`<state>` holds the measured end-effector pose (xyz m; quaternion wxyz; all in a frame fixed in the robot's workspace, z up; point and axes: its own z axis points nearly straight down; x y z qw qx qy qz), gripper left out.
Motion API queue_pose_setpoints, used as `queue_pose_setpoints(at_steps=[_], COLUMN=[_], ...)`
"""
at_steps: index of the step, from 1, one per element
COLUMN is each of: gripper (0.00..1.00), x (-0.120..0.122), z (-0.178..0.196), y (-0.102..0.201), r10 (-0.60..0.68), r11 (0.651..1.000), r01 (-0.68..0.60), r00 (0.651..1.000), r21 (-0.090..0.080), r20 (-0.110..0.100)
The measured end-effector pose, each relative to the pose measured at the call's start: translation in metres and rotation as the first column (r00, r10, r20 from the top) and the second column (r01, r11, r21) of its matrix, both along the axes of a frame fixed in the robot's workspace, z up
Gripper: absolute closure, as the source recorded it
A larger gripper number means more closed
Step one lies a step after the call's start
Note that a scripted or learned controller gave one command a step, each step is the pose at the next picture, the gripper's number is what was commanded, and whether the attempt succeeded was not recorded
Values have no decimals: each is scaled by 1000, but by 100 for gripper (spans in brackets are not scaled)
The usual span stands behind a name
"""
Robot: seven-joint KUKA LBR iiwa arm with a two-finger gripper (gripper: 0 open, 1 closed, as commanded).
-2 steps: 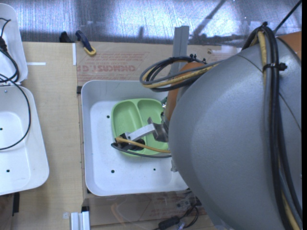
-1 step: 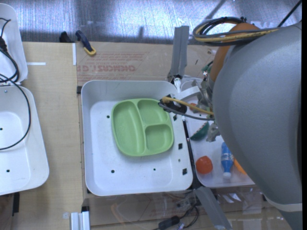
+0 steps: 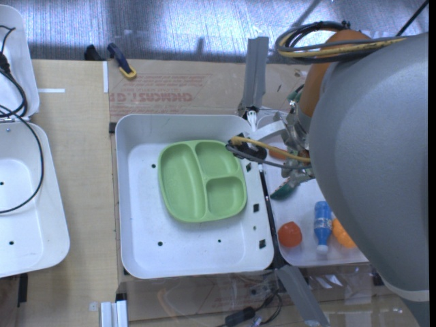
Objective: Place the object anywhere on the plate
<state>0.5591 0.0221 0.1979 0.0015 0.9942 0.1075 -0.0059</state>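
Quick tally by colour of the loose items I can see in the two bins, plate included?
Green: 2, the divided plate and a dark green item
Red-orange: 1, a round fruit-like item
Blue: 1, a bottle
Orange: 1, an item partly hidden by the arm
Total: 5

Wooden bench [image 3: 71, 155] below a corrugated metal wall [image 3: 170, 16].

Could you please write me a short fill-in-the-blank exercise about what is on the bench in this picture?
1. The divided plastic plate is coloured ____.
2. That plate has ____ compartments.
3. The small round orange-red ball lies in the same white bin as the blue and white ____.
4. The plate rests in a shallow bin coloured ____.

Missing words: green; three; bottle; white
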Motion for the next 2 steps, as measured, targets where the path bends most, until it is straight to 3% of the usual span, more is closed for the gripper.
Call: queue_pose_setpoints(at_steps=[1,2], gripper=[100,0], x=[2,2], z=[7,6], y=[28,28], r10=[571,572], r11=[821,821], r01=[-571,-572], r00=[821,821], r21=[6,6], r20=[5,5])
